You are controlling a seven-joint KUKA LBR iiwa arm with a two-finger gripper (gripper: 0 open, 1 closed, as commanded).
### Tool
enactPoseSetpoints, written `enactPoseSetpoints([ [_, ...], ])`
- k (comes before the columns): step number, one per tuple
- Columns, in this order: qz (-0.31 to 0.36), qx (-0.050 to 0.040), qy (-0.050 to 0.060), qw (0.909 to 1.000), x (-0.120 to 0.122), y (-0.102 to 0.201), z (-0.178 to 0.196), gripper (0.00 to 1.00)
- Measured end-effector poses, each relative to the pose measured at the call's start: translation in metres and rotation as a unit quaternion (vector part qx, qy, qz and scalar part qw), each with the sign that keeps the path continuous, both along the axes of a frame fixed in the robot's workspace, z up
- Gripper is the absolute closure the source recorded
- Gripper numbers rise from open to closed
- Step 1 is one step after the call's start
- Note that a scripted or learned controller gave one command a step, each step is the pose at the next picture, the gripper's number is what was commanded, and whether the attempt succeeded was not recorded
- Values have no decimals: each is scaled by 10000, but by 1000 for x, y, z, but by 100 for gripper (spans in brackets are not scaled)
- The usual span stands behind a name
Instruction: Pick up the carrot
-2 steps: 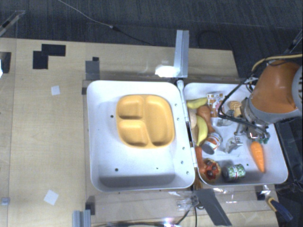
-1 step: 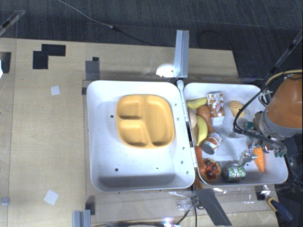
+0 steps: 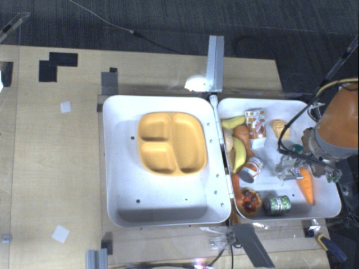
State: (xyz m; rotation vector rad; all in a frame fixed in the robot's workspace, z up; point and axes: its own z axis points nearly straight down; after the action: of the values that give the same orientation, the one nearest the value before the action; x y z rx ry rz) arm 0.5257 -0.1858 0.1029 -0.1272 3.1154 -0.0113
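The carrot [image 3: 307, 187], orange and tapering toward the front, lies near the right wall of the right bin [image 3: 328, 209]. My gripper [image 3: 290, 170] hangs low over the bin, just left of the carrot's thick upper end and very close to it. The arm's orange band and grey wrist [image 3: 338, 129] reach in from the right above it. From this angle I cannot make out whether the carrot's end is touched.
The right bin also holds two bananas [image 3: 240, 152], a small carton [image 3: 255, 123], a tan bun [image 3: 279, 128], a tipped red-and-white can [image 3: 251, 168], a green can [image 3: 277, 204] and a red item [image 3: 248, 200]. A yellow divided plate [image 3: 171, 143] sits in the left bin [image 3: 120, 200].
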Motion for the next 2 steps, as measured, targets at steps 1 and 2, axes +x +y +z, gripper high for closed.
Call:
enactPoseSetpoints([
  [1,437,14,77,9990,-16,-17,-11,100],
  [2,1597,1,86,9871,-30,-4,-6,100],
])
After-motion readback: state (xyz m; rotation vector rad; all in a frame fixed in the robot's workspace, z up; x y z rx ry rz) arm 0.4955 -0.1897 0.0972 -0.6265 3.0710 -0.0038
